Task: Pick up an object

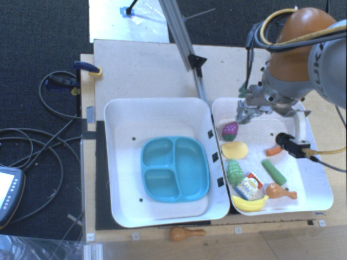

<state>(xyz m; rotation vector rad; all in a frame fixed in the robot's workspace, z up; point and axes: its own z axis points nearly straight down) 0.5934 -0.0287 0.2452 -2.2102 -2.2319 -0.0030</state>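
Note:
My gripper (243, 114) hangs over the far left part of the right bin (320, 196), just above and right of a purple grape bunch (230, 129). Nothing shows between its fingers. Below the grapes lie a yellow lemon-like piece (234, 150), a green bumpy fruit (235, 171), a small printed packet (250, 187) and a banana (250, 203). A green cucumber (274, 171), an orange-red sausage (274, 151) and an orange drumstick (280, 191) lie to the right.
The left bin (122, 145) holds a blue divided plate (174, 168). A tan drumstick (186, 233) lies on the bench in front of the bins. A slanted metal pole (180, 31) crosses above the bins' back. Cables lie at the far left.

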